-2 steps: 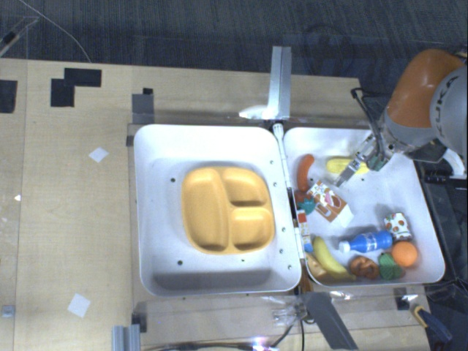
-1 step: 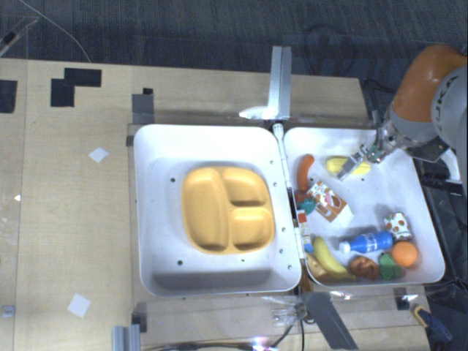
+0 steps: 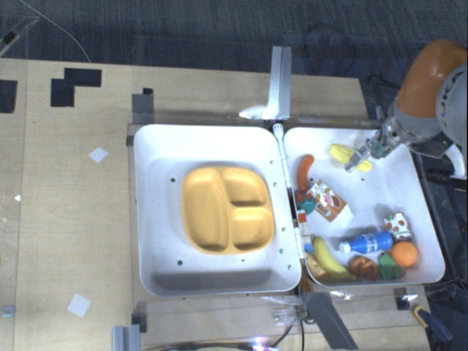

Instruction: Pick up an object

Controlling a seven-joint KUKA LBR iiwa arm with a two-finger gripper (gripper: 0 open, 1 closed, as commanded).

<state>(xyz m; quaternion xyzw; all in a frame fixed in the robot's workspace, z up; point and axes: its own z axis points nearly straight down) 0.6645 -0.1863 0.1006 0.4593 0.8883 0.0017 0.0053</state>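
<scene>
A glossy yellow divided tray (image 3: 225,209) lies mid left bin (image 3: 146,196). In the right bin (image 3: 428,218), near its far edge, a small yellow lemon-like toy (image 3: 341,153) lies touching the gripper (image 3: 358,161). It looks light, hard, smooth plastic; pinch across its narrow middle. How wide the jaws stand, I cannot tell.

Grey arm (image 3: 439,115), rounded orange band (image 3: 428,79) above wrist, small metallic pincer (image 3: 360,159) with teal accents.
</scene>
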